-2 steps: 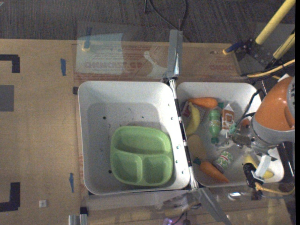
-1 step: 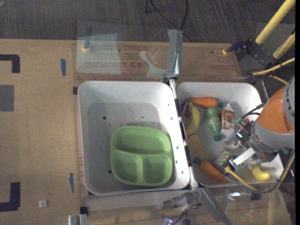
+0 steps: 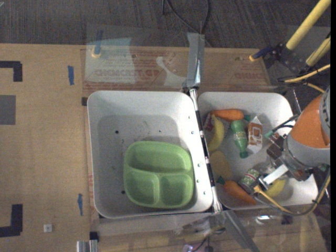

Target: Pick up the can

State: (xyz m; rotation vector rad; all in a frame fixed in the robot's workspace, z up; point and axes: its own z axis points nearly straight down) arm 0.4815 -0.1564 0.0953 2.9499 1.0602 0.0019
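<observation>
The can (image 3: pixel 250 180), small with a green and dark label, lies tilted near the front of the right bin (image 3: pixel 286 103). My gripper (image 3: pixel 266 178) reaches in from the right and is low in the bin, right against the can's right end. Whether the can sits inside the gripper is hidden by the wrist. The grey arm with its orange band (image 3: pixel 312 127) hangs over the bin's right side.
Around the can lie a carrot (image 3: pixel 239 191) just in front and a yellow fruit (image 3: pixel 278 188) under the gripper. Farther back are a banana (image 3: pixel 216 133), a green bottle (image 3: pixel 240 137), a small carton (image 3: pixel 255 133) and another carrot (image 3: pixel 227 114). The left bin (image 3: pixel 97 106) holds a green divided tray (image 3: pixel 159 175).
</observation>
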